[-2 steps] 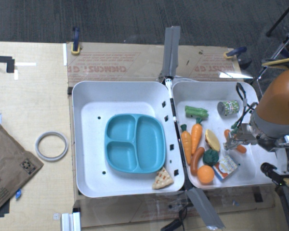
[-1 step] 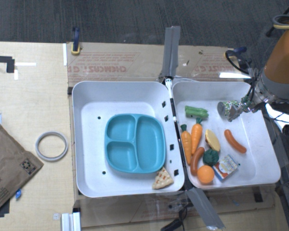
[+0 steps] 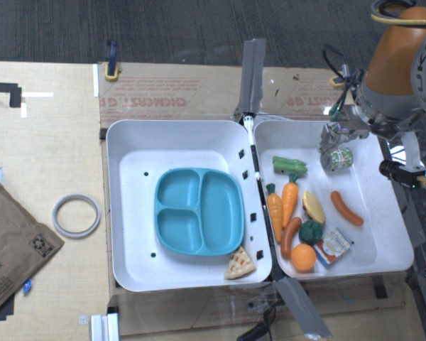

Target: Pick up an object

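Two white bins (image 3: pixel 117 212) are sitting on the bench; the pincer (image 3: pixel 335 146) is hovering at the right bin's far edge, clamped on a small can (image 3: pixel 339 159).

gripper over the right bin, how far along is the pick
Done: the arm has reached into the right bin, and the end effector sits at its top edge, right by a small can. In hand: nothing visibly lifted; whether the can is gripped cannot be told. Left: secure and raise an object. The carrots, sausage and orange lie on the bin floor.
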Robot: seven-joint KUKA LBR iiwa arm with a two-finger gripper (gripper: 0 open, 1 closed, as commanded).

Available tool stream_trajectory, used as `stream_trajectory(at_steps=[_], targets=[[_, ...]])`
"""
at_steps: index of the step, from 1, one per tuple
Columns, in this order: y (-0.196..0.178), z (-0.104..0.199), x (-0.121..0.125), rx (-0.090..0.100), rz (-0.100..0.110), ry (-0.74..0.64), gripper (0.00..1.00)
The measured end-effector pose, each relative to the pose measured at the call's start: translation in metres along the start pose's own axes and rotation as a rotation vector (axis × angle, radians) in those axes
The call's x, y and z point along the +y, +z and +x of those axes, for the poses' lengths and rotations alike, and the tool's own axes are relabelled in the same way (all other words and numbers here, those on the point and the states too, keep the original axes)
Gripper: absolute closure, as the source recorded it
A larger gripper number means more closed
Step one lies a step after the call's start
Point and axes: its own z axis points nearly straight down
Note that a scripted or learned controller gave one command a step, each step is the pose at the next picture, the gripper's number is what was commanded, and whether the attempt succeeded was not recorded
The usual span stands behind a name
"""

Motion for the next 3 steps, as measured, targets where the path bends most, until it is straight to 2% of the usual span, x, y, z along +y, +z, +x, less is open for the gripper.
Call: stream_trajectory(at_steps=[1, 2, 3], targets=[[0.000, 0.000, 0.000, 0.000, 0.000, 0.000, 0.00], [0.053, -0.077, -0.016, 0.001, 0.002, 0.030, 0.00], [0.105, -0.083, -0.097, 0.014, 0.004, 0.082, 0.00]])
